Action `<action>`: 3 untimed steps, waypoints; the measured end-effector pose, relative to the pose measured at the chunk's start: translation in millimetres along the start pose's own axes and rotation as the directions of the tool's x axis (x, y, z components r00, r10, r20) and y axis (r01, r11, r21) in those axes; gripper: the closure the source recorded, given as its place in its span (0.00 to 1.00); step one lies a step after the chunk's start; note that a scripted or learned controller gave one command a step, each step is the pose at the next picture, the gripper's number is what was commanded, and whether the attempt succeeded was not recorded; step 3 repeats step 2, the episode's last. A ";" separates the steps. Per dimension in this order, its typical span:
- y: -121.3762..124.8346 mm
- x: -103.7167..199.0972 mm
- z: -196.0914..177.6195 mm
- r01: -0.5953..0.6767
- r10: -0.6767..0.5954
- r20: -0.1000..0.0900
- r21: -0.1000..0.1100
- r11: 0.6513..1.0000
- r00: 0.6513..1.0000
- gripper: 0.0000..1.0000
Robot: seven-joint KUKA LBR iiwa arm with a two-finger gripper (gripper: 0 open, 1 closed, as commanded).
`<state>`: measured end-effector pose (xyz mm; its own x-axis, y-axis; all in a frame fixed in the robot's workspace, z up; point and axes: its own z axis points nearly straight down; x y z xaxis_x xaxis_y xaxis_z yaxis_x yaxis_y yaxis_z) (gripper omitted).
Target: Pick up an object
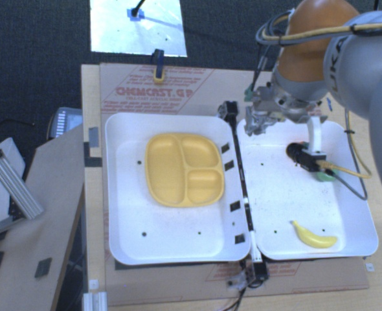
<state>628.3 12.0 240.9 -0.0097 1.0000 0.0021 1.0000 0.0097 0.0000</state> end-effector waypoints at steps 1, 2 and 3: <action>-12.0 52.2 -5.2 0.001 -0.001 -0.001 0.000 1.000 1.000 1.00; -29.8 97.5 -6.6 0.000 0.000 0.000 0.001 1.000 1.000 1.00; -29.8 97.5 -6.6 0.000 0.000 0.000 0.001 1.000 1.000 1.00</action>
